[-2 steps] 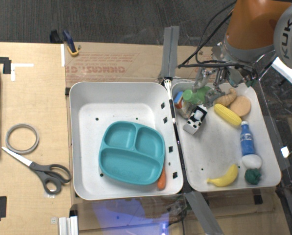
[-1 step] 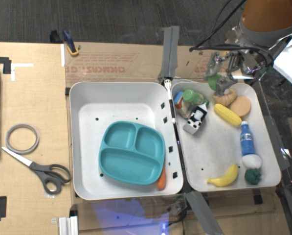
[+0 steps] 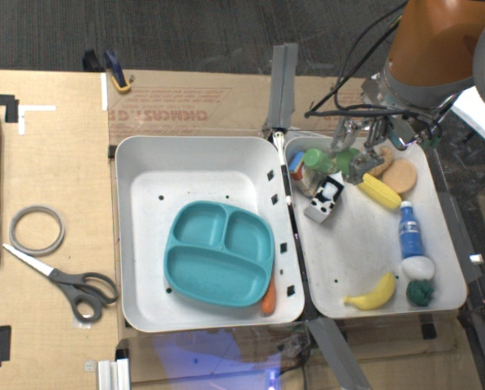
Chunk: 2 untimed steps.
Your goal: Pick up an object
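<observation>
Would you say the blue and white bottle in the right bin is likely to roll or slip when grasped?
The bottle lies on its side and looks cylindrical, so a nudge would probably roll it. Its surface looks smooth, perhaps slippery. Being small, it is probably light.

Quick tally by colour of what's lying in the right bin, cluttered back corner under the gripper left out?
Yellow: 2, plastic banana and corn cob
Blue: 1, bottle
White: 1, ball
Dark green: 1, round lump
Tan: 1, flat disc
Total: 6

arm (image 3: 441,31): cut off by top and right edges | carrot (image 3: 268,301): mostly hidden under tray (image 3: 219,253) | items behind gripper (image 3: 362,146): partly covered, unclear
</observation>
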Each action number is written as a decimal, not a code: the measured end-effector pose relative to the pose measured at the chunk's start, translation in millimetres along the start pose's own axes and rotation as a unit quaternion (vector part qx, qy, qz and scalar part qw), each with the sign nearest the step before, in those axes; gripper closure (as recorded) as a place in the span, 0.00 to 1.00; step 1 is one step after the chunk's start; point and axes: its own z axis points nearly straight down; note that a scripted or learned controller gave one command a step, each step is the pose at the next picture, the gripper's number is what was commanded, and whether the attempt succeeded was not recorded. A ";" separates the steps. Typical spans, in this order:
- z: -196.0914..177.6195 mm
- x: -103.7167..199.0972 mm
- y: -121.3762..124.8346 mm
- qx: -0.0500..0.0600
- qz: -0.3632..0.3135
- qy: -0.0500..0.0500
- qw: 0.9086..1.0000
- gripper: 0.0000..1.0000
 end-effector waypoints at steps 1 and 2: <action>-38.5 -16.1 -20.5 0.001 -0.060 -0.002 0.998 1.00; -27.5 28.2 -12.2 0.000 -0.080 0.000 0.997 1.00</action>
